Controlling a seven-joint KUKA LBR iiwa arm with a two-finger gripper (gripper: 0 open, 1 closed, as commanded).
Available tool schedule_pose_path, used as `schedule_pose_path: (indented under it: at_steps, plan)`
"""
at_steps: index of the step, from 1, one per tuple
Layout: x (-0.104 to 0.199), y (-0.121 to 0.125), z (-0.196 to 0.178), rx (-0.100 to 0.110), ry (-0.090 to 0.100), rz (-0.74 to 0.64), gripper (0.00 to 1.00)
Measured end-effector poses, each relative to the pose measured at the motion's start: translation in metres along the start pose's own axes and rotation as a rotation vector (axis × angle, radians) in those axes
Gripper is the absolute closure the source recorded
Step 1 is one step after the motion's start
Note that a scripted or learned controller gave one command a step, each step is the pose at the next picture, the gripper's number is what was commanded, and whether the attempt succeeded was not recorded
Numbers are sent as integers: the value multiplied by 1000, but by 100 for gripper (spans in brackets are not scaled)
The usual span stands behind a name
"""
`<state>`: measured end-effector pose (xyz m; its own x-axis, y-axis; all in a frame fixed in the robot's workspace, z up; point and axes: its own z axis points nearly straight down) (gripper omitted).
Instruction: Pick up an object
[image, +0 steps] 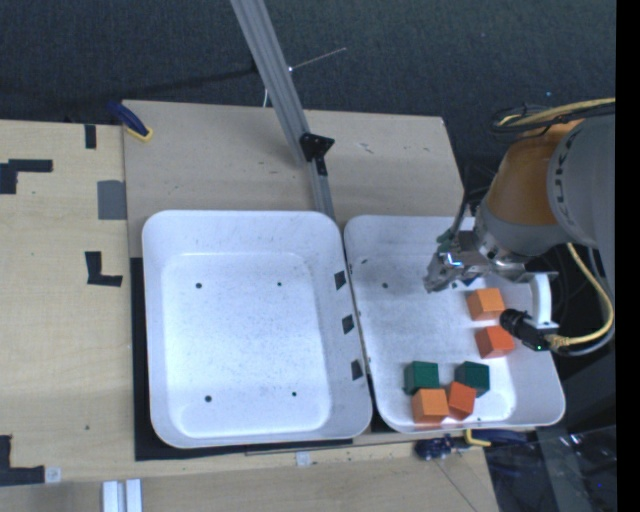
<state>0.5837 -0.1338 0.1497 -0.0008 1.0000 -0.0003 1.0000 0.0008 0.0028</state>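
The right bin holds several small blocks. Two orange blocks lie near its right wall, one above the other. Near the front sit two green blocks and two more orange blocks, bunched together. My gripper hangs over the right bin's upper middle, just left of the upper orange block. Nothing shows between its fingers. The grey arm with its orange band comes in from the right.
The left bin stands beside the right one. A grey metal bar slants from the top down to the bins' shared far corner. Cables loop at the right edge of the bench.
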Motion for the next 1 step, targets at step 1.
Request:
schedule_pose_path:
  at_steps: [1]
  plan:
    - [-6,2,-44,-1,-1,0,100]
